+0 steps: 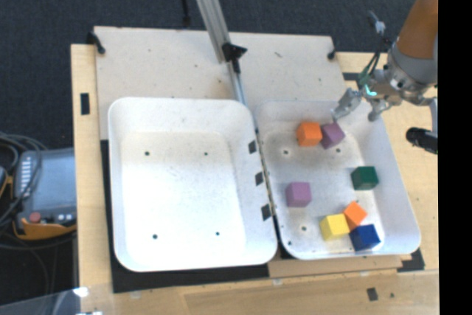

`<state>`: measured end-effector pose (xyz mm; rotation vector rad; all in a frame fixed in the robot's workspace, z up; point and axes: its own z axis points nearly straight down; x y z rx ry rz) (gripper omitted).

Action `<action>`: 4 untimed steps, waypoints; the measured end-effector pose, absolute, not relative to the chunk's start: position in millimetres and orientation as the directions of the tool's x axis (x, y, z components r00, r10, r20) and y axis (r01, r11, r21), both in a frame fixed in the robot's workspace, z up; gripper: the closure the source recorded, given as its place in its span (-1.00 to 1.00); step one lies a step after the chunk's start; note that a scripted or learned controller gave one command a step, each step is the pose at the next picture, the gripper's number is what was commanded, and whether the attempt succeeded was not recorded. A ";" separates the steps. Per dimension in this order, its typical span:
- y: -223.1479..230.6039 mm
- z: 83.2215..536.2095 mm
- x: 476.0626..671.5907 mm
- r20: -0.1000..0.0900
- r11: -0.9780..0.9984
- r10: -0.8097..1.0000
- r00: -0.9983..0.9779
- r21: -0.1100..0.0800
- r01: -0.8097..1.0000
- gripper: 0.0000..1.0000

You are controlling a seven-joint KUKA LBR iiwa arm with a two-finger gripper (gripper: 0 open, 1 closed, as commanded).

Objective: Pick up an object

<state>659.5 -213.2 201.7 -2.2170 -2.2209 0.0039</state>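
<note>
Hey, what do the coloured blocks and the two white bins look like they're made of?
Blocks, such as the green block: likely foam or painted wood, matte, no glare. Right bin and left bin: probably moulded plastic, given rounded corners and slight sheen, speckled with dark marks.

two bins sit side by side on the counter [85, 158]. the left bin [122, 122] has no blocks in it. the right bin [398, 221] holds seven blocks. two blocks [320, 134] touch near the back. one block [298, 194] sits alone in the middle. one block [364, 177] is by the right wall. three blocks [349, 225] huddle at the front.
</note>
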 end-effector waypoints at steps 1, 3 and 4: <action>-213.8 205.1 660.4 -0.003 0.006 1.000 -0.006 -0.001 1.000 -1.00; -213.5 124.5 656.2 -0.006 0.003 1.000 -0.003 0.012 1.000 -1.00; -215.0 96.9 656.2 -0.003 0.006 1.000 -0.006 -0.001 1.000 -1.00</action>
